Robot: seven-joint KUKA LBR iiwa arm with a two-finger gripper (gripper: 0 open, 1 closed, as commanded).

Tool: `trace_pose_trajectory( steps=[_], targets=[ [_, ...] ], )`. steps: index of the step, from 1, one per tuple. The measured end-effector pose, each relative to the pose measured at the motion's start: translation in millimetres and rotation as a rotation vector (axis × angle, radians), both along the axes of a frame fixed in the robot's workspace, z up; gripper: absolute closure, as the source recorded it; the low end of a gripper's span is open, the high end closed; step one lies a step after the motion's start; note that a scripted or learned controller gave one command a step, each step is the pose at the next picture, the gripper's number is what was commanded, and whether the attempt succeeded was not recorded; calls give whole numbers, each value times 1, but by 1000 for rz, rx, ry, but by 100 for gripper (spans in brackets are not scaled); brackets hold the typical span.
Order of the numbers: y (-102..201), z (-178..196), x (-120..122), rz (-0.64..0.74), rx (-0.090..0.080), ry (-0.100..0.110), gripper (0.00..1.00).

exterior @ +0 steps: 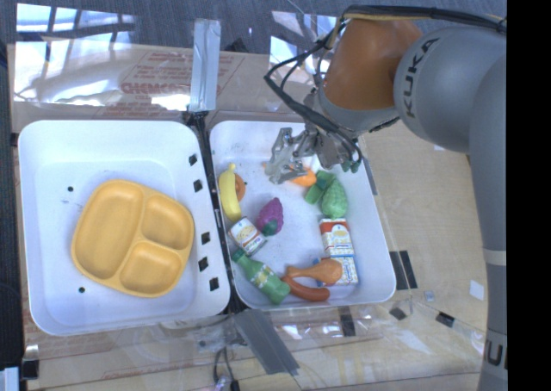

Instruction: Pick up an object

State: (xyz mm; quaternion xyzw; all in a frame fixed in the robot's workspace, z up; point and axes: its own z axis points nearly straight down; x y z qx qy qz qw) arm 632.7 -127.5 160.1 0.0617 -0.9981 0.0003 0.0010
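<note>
White plastic makes up both bins: the left bin (34, 208) carries a yellow divided plate (131, 237) near its middle, and the right bin (379, 234) carries a scatter of toy food. The grey arm (448, 71) with its orange band (366, 58) comes in from three o'clock and bends down over the right bin's twelve o'clock end, black cables looping around the wrist.

The gripper (287, 157) hangs low over the bin's upper part, its metal fingers pointing toward nine o'clock. How far apart the fingers stand I cannot tell, as they blur against the white floor, and nothing is visibly caught between them.

Just at the gripper's four o'clock lies a small carrot (303, 179), very close to the fingertips. A green vegetable (331, 196) sits beside the carrot, toward the bin's three o'clock wall. A banana (229, 193) lies along the nine o'clock wall. A purple eggplant (271, 214) rests at the bin's centre, touching a small bottle (247, 236) at its seven o'clock. A taller bottle with a red cap (338, 247) lies toward four o'clock. At six o'clock lie a green bottle (261, 278), a chicken drumstick (315, 274) and a sausage (310, 292).
</note>
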Motion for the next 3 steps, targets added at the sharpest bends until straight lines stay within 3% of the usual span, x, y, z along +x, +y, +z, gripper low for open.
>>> trace_pose_trajectory(
  steps=[1,2,3],
  targets=[
    [-34,23,-78,355,0,-3,100],
    [32,51,-48,357,1,-6,100],
    [63,71,-46,332,0,-7,100]
  ],
)
